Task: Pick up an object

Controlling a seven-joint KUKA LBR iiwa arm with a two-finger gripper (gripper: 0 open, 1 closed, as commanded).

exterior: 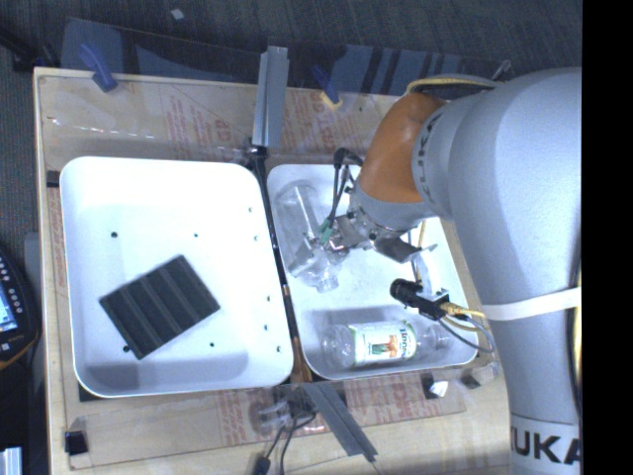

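Camera view, looking down at a slant on a tabletop that carries two shallow white bins side by side. The left bin holds one thing: a dark, ribbed rectangular pad lying flat and turned at an angle, towards the near left of the floor.

The right bin holds clear plastic items. A clear bottle with a printed label lies on its side along the near wall. A crumpled clear plastic piece, hard to make out against the white floor, sits in the far left part of this bin.

The grey arm with its orange band reaches in from the right and bends down over the right bin. Its pincer hangs low, just beside or touching the crumpled clear piece; whether it is spread or closed cannot be told, because the wrist and cables cover it.

Judged from this, the step in hand is the reach onto the clear piece, with nothing lifted yet. The next move calls for a firm closure on that slippery, thin plastic, then a straight lift clear of the bin wall.
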